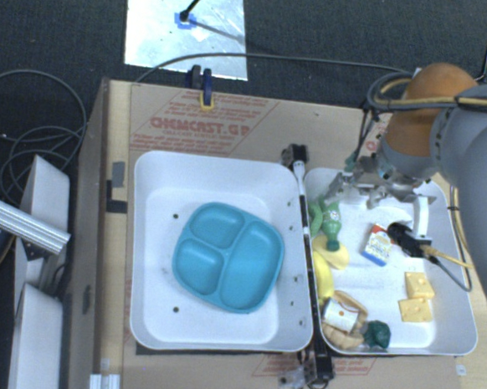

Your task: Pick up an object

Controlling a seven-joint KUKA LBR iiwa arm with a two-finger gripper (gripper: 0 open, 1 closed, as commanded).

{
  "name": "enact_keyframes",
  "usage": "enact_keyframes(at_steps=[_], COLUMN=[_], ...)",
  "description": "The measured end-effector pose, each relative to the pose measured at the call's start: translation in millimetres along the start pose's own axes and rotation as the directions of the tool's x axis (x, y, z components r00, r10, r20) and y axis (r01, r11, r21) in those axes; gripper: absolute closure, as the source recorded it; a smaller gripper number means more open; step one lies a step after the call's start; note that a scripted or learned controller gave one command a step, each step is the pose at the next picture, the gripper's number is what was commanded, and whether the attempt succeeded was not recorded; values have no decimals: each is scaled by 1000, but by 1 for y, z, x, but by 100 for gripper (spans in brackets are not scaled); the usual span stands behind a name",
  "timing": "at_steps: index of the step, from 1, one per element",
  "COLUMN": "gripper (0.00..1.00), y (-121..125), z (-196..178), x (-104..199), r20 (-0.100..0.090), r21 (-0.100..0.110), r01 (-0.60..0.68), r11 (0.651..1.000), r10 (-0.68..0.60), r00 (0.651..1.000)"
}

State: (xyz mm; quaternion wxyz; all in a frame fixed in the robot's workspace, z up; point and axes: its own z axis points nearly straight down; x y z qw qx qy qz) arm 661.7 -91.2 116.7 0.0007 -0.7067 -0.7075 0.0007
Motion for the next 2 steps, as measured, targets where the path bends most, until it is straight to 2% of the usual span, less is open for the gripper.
enact_keyframes(at_steps=[1,2], gripper=[0,100], y=[-61,-60], z=[27,15], x=[-46,-47], r20=[4,7], r21=[-14,-19], r01=[2,2], r11=[1000,1000], r10=[-2,-2], r00=[1000,1000])
